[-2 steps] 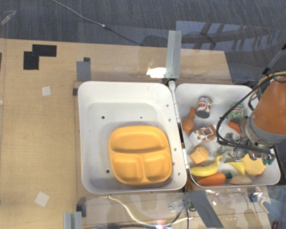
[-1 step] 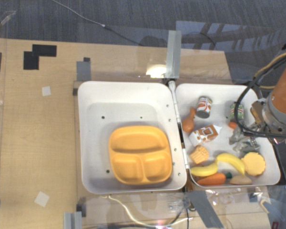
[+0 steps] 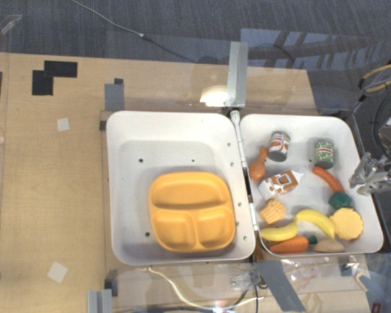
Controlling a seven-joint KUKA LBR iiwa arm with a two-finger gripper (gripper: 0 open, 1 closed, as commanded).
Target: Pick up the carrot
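While end effector [image 3: 373,176] hangs beside right bin [image 3: 352,132], carrot [image 3: 328,178] inside

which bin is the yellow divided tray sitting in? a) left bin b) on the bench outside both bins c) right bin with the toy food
a: the yellow divided tray lies on the floor of the left bin, while the toy food, including the carrot, sits in the right bin.
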